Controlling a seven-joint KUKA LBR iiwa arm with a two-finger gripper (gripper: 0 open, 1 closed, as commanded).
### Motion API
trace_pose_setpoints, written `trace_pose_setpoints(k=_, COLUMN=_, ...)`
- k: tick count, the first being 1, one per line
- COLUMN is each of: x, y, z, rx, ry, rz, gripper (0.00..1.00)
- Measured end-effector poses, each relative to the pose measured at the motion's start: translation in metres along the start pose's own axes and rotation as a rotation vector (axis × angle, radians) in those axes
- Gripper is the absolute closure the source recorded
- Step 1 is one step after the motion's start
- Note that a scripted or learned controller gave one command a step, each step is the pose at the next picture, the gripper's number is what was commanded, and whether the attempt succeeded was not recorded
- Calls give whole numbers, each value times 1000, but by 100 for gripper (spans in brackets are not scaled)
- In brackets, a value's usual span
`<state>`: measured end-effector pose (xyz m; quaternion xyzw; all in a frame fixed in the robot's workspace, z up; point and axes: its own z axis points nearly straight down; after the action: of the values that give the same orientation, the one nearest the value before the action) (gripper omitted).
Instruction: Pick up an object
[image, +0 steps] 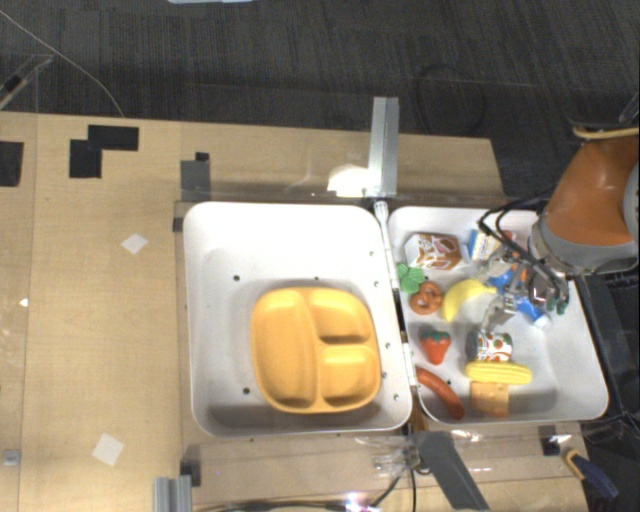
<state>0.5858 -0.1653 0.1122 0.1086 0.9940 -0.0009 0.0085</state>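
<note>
Surface (90, 330) of pale wood carries two white bins. Left of the right bin (585, 385), the other bin (215, 300) holds a yellow divided plate (315, 348). The right bin itself is crowded with toy food: a lemon (463, 298), corn cob (499, 374), sausage (440, 391) and strawberry (435, 346). The end effector (497, 315) points down among them, just above a small red-and-white can (491, 347); how far it is open cannot be told, and nothing visibly sits in it. A clean grasp likely needs centring over one item, clear of its neighbours.
</note>
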Motion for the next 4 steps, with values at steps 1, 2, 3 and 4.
trace_pose_setpoints(k=1, x=-47, y=18, z=25, rx=-1, ry=6, rz=117, gripper=0)
trace_pose_setpoints(k=2, x=-39, y=61, z=25, rx=1, ry=8, rz=515, gripper=0)
trace_pose_setpoints(k=3, x=-42, y=61, z=12, rx=1, ry=2, rz=506, gripper=100)
trace_pose_setpoints(k=4, x=-19, y=134, z=-79, rx=-5, ry=0, rz=449, gripper=100)
